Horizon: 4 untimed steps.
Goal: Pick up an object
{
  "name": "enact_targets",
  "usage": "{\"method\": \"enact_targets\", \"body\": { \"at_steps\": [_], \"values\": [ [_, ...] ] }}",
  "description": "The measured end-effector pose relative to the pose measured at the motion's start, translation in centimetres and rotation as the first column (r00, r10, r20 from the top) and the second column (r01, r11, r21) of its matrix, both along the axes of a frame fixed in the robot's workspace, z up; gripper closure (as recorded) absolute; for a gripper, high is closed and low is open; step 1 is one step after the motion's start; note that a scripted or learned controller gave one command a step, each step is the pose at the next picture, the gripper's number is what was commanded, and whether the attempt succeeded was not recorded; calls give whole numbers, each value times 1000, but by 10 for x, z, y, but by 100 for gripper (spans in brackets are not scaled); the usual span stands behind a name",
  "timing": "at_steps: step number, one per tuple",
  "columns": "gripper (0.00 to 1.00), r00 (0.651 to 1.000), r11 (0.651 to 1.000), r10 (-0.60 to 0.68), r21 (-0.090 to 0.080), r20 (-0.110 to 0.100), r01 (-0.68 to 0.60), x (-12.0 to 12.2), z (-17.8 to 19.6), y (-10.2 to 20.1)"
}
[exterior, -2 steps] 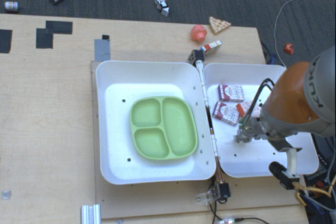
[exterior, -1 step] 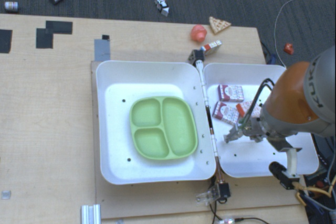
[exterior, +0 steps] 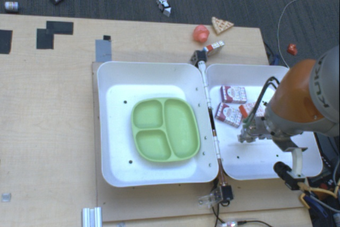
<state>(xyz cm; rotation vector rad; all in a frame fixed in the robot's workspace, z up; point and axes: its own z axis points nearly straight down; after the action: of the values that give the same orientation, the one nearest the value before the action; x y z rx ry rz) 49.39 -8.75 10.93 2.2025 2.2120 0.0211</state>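
Cartons are my candidate objects: two small red-and-white cartons lie in the far-left part of the right bin, one behind the other, with a small orange piece just beside the nearer one.

Component order, largest first. The left bin holds a green divided plate, lying flat near its centre. The right bin holds the cartons and my own working end. My arm reaches in from the right, its orange band above the wrist. My gripper sits low over the bin floor, just beside the nearer carton and toward the bin's middle.

Jaw state: cannot be determined from this angle; no object is visible between them.

Task status: approach is largely complete, judging by gripper height. Remaining steps: align over a carton, close on it, lift clear of the bin. No object is raised yet.
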Motion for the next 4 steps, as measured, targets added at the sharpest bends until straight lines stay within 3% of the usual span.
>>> {"method": "enact_targets", "body": {
  "at_steps": [1,2,3,4],
  "values": [
    [0,1000,1000,0,0,0,0,0,0,0],
    [0,1000,1000,-4,3,-16,4,-5,-22,4],
    [100,1000,1000,-3,3,-9,3,-3,-11,5],
    [0,1000,1000,-3,3,-9,3,-3,-11,5]
  ]
}}
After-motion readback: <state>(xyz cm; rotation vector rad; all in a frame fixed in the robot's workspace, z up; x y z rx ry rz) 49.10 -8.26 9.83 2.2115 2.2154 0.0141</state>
